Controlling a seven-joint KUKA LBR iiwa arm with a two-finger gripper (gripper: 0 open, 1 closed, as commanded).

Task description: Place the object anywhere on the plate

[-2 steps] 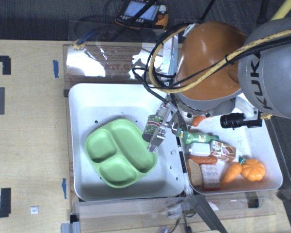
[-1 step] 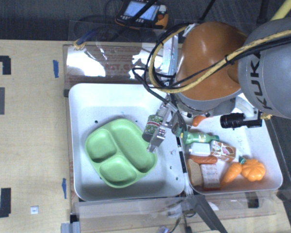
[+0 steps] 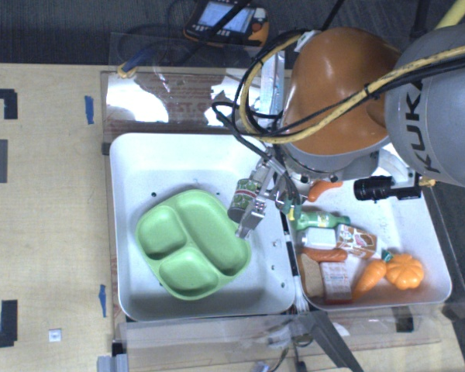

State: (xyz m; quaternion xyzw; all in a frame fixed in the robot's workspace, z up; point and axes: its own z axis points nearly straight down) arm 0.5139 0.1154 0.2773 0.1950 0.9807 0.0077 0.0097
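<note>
Arm (image 3: 418, 107): grey KUKA, orange band above the wrist, reaching in from the right edge of the bench; white letters "KU" readable on the grey casing, the rest cut off by the frame edge.
Gripper (image 3: 246, 222): over the left bin, just off the plate's right rim near the divider between the two bins; tips point down and to the left.
Jaws: clenched on a small silvery-green object (image 3: 248, 200); its print is too small to read.
Plate (image 3: 190, 242): green, three compartments, lying in the left bin (image 3: 136, 177) toward the near edge.
Object position: at the plate's upper right rim, in the gripper; whether it touches the plate cannot be told.
Right bin (image 3: 434, 231): far corner hidden under the arm.
Right bin contents: green-capped bottle (image 3: 322, 221), a printed packet (image 3: 355, 241) with unreadable label, a brown-and-white carton (image 3: 329, 277), a carrot (image 3: 370, 276), a small orange pumpkin (image 3: 403, 270), an orange piece (image 3: 324, 187) partly under the wrist.
Handheld device (image 3: 225, 19): beyond the bench's far edge, lit screen, text not legible.
Cables (image 3: 256, 111): black and yellow loops around the wrist, hiding the bin's far wall.
</note>
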